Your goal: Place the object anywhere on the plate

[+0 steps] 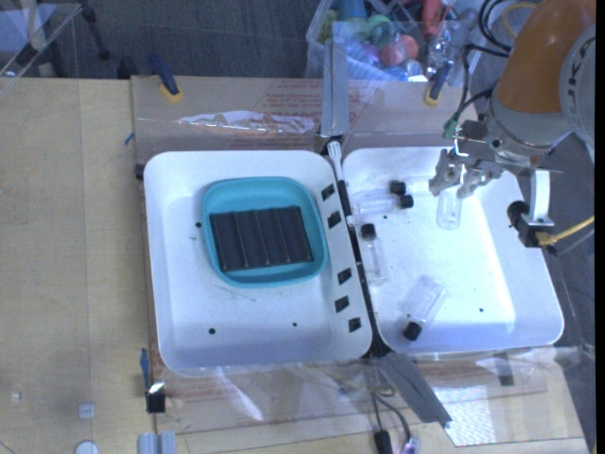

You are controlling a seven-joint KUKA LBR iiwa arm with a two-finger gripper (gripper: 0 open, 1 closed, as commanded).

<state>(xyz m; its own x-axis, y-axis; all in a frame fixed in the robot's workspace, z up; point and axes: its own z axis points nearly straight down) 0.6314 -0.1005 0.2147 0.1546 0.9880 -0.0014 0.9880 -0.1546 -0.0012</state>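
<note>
Over the far part of the right bin (529,324), the tool (455,180) hangs from the grey arm (529,55), which reaches in from the right with its orange band showing above the wrist. Its two metal fingers (440,173) point downward and stand a little apart, and a small clear vial (448,208) sits upright between them, its top caught at the fingertips and its body hanging below. The vial is lifted off the white floor of the bin, or at most just above it; the slanted view does not settle which. Other clear vials with black caps lie in the same bin: one (382,197) flat near the far left corner, another (371,252) lying along the divider between the bins, and a third (421,305) tilted near the front, its black cap toward the front edge. The left bin (170,253), touching the right one along that divider, holds a teal plate (216,201) with rounded corners, set near the bin's middle. A dark ribbed insert (261,238) lies on the plate. The held vial is well apart from the plate, across the divider. Both bins rest on a pale wooden bench (57,253). Beyond the bins, at the far edge of the bench, stands a clear container (388,22) full of colourful objects.
</note>
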